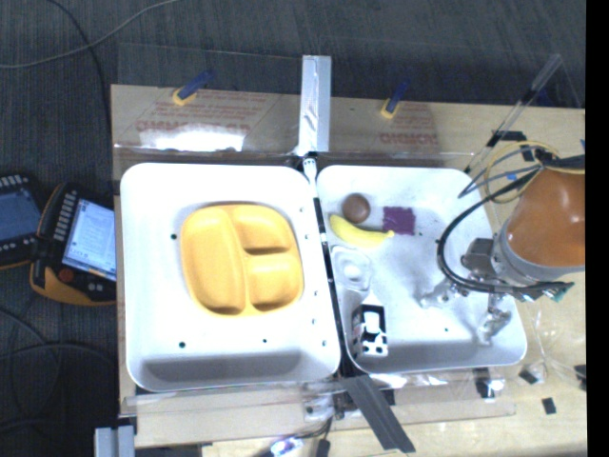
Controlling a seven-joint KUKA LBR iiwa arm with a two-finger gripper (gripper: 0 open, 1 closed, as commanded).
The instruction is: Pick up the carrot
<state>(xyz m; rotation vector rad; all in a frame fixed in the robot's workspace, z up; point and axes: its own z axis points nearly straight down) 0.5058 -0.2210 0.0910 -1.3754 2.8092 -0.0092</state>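
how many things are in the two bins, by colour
yellow: 2, the divided plate in the left bin and the banana in the right bin
brown: 1, round item
purple: 1, item
clear: 1, cup-like item
black and white: 1, item
total: 6

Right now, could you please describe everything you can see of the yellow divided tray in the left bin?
The yellow divided tray looks like smooth moulded plastic, rounded at the corners. It has three compartments: one long section on its left side and two smaller ones on its right, with raised ridges between them. It lies flat, open side up, near the middle of the left white bin, resting on the bin's floor.
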